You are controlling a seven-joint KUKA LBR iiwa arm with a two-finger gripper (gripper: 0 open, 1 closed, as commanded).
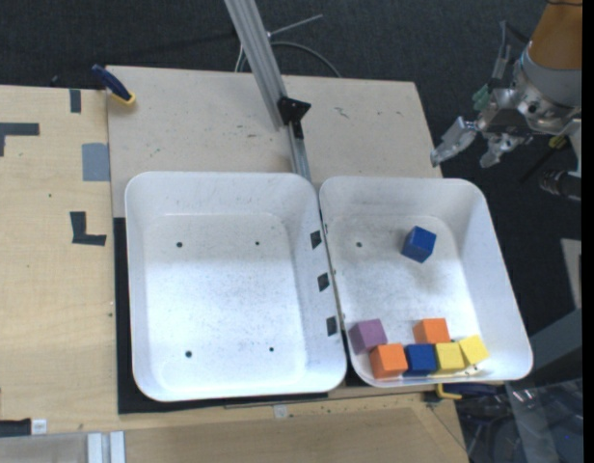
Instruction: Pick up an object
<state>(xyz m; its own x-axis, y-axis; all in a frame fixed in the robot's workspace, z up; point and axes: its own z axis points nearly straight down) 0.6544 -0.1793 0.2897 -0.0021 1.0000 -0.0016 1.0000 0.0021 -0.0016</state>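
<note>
Clustered cubes occupy the near edge of the right bin (490,222), the part of the scene closest to the camera and farthest from the end effector (475,145): a purple cube (367,334), two orange cubes (431,330) (389,359), a blue cube (421,358) and two yellow cubes (450,356) (473,348). These cubes touch or nearly touch one another and sit close to the bin's near wall.

A lone blue cube (419,243) lies on the open floor of the same bin, below and slightly to the left of the end effector in the picture, well apart from the cluster and clear of the walls. The left bin (143,196) lies well away to the far side of the right bin from the end effector.

The end effector hangs above the bench (191,114), just outside the far right corner of the right bin. Its two fingers stand spread apart, with nothing between them.

For a sound pick, the lone blue cube appears the best target, since both fingers have free space around it. The end effector should be centred over the cube, with the fingers aligned to two opposite flat faces, before descent. The fingers should be kept spread until they straddle the cube, then closed. The clustered cubes are judged riskier: neighbours and the wall would likely block a finger.
</note>
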